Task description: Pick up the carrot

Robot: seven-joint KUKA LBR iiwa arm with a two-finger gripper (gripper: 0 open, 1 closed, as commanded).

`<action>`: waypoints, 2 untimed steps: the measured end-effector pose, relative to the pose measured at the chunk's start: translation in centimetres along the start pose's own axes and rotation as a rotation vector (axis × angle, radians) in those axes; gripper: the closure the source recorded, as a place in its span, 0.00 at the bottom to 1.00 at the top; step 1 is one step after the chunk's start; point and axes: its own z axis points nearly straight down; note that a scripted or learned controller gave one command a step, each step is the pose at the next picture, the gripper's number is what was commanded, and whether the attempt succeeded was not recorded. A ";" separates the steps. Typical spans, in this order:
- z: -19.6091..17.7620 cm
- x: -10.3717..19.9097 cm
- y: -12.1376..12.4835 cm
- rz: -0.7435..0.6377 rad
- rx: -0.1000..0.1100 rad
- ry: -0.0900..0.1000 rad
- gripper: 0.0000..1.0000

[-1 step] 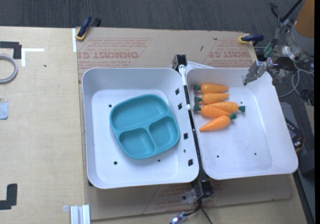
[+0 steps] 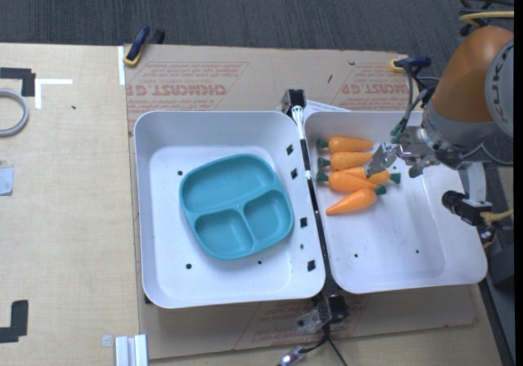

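Orange carrots [image 2: 353, 183], four of them, lie clustered at ten o'clock in the right bin [image 2: 409, 262], none lifted yet. Your gripper [image 2: 379, 162] sits low over the cluster's three o'clock edge; whether it's open, you cannot tell, so the pick remains undone.

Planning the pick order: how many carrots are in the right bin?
4, clustered in the right bin's upper left: top carrot, second, third by the gripper, lowest. More may hide beneath it.

the grey arm [image 2: 478, 103] reaches in from the right, its gripper [image 2: 380, 162] angled low and leftward.
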 end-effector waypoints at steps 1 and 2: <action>4.1 -2.7 2.5 -0.002 -0.016 0.003 0.00; 2.6 -2.9 2.9 -0.002 -0.028 -0.003 1.00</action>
